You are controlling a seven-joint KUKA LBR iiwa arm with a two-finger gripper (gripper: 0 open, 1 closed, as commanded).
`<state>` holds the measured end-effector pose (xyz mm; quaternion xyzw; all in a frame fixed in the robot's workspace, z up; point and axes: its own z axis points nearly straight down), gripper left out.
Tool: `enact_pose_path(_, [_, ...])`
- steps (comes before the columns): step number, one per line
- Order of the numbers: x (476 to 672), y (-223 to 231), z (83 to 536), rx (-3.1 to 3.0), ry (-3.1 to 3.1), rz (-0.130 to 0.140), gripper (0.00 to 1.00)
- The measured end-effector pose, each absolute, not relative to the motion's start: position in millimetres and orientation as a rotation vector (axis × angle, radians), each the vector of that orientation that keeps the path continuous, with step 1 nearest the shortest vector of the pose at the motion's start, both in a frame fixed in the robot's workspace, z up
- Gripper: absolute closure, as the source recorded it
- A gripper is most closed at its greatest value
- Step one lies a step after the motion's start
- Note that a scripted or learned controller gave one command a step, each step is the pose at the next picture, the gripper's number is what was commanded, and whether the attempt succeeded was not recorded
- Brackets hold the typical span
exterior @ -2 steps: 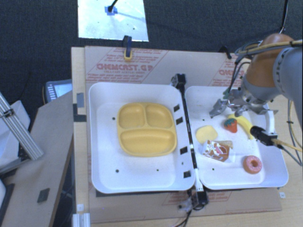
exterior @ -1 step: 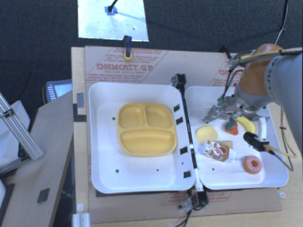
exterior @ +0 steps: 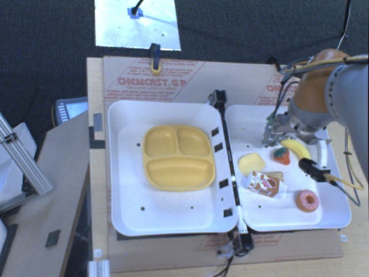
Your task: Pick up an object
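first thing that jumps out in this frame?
The yellow tray, three compartments, lies in the middle of the left bin. Then the arm over the right bin, gripper down at its far side, above a banana, strawberry and donut.

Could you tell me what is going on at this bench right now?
The grey KUKA arm reaches from the right over the right shallow white bin, its end effector low near the bin's back edge. Just below it lie a yellow toy banana and a small red strawberry, with a pale yellow wedge, a wrapped snack packet and a pink doughnut nearer the front. The left white bin holds a yellow divided plastic tray.
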<state>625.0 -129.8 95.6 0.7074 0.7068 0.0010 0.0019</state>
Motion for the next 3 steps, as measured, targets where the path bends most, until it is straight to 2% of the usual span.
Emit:
enact_pose_path(2, [619.5, -130.9, 191.8, 2.213, 2.222, 0.006, 1.00])
enact_pose_path(3, [628.0, -128.1, 238.7, 2.212, 2.223, 0.006, 1.00])
